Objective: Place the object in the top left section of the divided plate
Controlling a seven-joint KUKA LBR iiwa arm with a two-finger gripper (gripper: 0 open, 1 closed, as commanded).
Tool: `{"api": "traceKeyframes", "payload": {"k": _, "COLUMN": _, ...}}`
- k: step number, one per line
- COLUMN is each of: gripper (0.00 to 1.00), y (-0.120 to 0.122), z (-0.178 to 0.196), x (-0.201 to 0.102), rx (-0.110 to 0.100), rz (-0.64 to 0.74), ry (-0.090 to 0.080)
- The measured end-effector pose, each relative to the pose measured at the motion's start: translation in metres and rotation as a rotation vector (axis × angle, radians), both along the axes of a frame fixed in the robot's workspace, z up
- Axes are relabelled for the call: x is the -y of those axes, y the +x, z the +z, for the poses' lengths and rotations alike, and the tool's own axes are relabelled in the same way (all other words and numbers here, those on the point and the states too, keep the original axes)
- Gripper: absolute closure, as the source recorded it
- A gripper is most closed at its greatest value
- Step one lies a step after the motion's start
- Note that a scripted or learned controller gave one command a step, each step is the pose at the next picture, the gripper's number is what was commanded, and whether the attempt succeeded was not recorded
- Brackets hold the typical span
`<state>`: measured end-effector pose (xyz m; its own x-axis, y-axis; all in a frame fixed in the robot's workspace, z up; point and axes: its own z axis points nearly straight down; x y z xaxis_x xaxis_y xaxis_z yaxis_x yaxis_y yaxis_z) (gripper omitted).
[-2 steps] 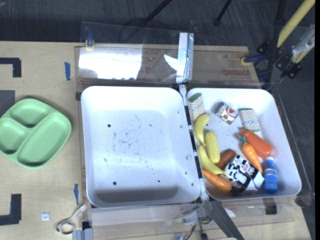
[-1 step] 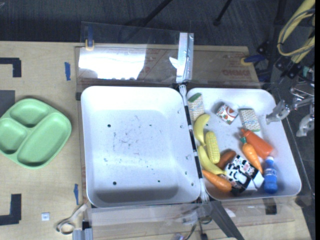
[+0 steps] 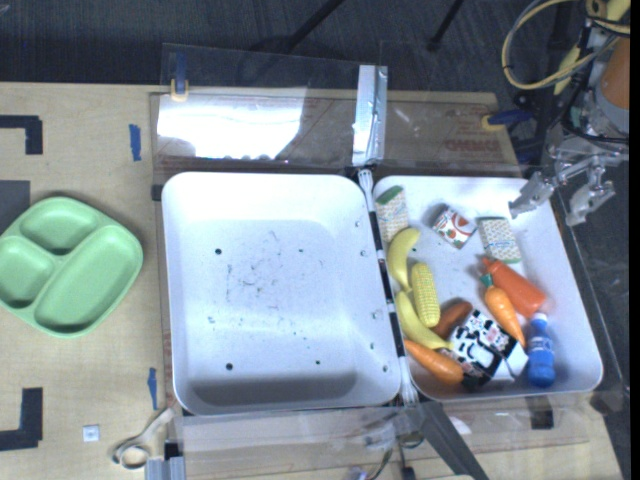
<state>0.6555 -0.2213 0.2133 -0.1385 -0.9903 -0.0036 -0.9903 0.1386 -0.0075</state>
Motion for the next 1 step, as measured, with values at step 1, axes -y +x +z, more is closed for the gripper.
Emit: {"api": "traceKeyframes", "payload": {"k": 1, "gripper": 0.0, "y": 0.0125, "z": 0.0192, "x": -0.0125, "rx": 0.001, "rz": 0.185, "ry": -0.001}}
